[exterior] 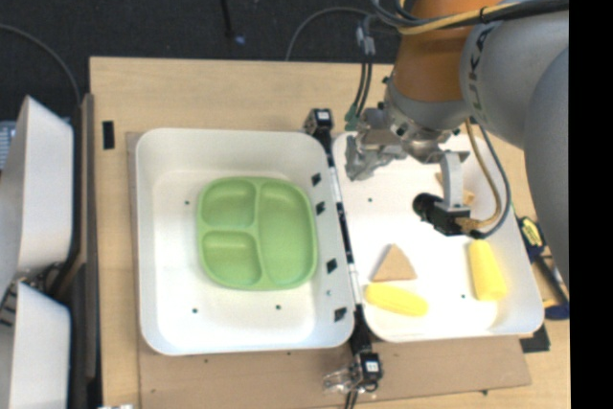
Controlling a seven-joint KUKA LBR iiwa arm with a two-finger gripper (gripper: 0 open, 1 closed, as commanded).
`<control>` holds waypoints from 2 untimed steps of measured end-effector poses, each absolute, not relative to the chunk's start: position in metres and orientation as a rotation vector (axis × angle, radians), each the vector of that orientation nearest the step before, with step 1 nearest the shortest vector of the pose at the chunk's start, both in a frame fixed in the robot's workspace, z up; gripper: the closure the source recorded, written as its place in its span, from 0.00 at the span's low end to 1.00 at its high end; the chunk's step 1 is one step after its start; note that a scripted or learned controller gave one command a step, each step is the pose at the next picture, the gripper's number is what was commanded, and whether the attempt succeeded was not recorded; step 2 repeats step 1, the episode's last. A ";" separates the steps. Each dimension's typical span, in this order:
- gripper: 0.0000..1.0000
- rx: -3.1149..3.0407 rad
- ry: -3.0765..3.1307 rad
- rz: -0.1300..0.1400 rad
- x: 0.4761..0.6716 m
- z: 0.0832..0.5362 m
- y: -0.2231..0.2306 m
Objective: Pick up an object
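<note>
In the right bin lie a tan triangular wedge, a yellow oblong piece just in front of it, and a second yellow oblong piece near the right wall. My gripper hangs over the bin's far left corner, close to the divider between the bins. It is well apart from all three pieces, and nothing shows in its grasp. The arm's grey and orange body covers the far part of the bin.
The left bin holds a green divided plate at its middle. Black clips line the divider between the bins. A small orange bit peeks out by the arm's cable. Bare white floor lies between the gripper and the wedge.
</note>
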State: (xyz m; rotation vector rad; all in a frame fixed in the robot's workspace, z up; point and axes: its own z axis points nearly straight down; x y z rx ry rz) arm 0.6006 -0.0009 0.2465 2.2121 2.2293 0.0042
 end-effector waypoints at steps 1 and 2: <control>1.00 2.213 2.230 0.001 0.595 0.240 0.060; 1.00 2.213 2.230 0.001 0.595 0.240 0.060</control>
